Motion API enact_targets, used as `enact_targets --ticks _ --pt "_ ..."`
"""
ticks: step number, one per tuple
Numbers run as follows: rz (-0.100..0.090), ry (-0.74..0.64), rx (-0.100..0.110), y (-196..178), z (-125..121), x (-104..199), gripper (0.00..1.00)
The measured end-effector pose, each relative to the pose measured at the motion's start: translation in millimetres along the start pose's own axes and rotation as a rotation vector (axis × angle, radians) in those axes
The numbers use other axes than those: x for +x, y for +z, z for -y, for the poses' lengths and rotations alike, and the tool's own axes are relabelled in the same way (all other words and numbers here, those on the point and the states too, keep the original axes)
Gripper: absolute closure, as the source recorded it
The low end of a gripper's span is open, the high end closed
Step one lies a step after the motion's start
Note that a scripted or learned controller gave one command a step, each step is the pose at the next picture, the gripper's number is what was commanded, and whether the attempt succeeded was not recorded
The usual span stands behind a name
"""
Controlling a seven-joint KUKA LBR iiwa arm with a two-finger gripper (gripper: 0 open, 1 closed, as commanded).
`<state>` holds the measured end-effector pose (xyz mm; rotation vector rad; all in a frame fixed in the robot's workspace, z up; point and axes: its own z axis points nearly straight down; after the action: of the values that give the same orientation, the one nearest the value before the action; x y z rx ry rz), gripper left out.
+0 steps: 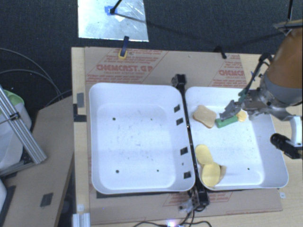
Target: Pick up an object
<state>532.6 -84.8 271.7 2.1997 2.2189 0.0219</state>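
Observation:
In the right bin, a tan bread-like piece lies near the divider. Just right of it is a green block, with a small yellow piece beside it. My gripper reaches in from the right and sits directly over the green block's upper edge, touching or nearly touching it. Whether the block is gripped cannot be made out. Two pale yellow rounded pieces lie at the bin's front left corner.
The left bin stands beside the right one, with a black clip-lined divider between them. The arm's grey body with its orange band overhangs the right bin's far right. A black part sticks in at the right rim.

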Motion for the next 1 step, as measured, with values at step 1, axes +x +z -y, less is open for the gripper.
enact_targets --ticks 1 --pt "-0.003 0.009 0.019 189.8 26.1 0.6 0.00"
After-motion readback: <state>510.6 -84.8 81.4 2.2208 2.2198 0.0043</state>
